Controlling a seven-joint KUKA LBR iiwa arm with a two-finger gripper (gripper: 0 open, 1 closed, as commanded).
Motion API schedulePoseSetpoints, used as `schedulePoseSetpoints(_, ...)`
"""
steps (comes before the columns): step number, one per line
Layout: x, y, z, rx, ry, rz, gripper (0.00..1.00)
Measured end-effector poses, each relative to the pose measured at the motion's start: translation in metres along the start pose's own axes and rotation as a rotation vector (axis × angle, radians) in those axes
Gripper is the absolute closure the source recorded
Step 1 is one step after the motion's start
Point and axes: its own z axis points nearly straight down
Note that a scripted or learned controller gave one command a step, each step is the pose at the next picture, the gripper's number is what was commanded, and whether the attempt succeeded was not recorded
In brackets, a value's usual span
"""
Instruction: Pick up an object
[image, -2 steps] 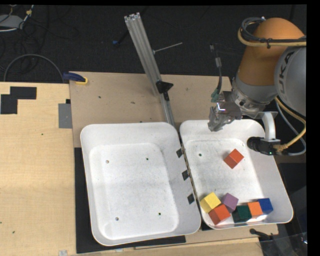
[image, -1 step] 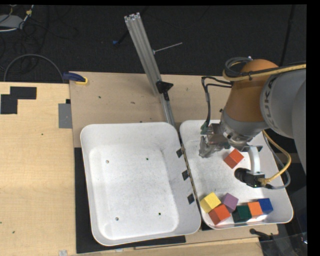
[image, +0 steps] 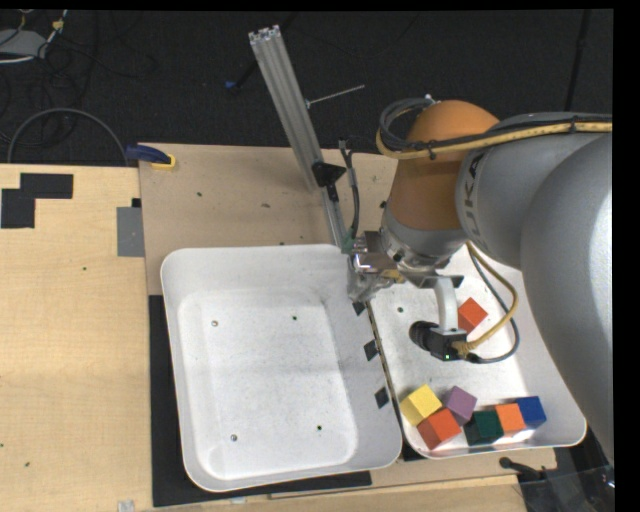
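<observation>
The tool (image: 362, 285), its grip impossible to judge, hovers over the inner rim of the right-hand shallow white plastic bin (image: 562, 428); a small orange cube (image: 471, 314) lies near.

camera view | fixed above pale wooden bench (image: 70, 300) | looks down aslant | mid-range | frames left shallow white bin (image: 260, 390), right shallow white bin (image: 505, 378)

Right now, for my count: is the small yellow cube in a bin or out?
In: the small yellow cube rests inside the right shallow white bin's rim.

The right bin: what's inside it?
Colored blocks: yellow, purple, red, green, orange and blue at the near end, another orange one higher up. The arm covers the bin's far part.
</observation>
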Motion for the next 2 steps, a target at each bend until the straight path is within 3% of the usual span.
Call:
schedulePoseSetpoints(1, -0.006, -0.037, 0.000, 0.005, -0.003, 0.013, 1.00)
schedulePoseSetpoints(2, 0.054, -0.036, 0.000, 0.001, -0.002, 0.003, 1.00)
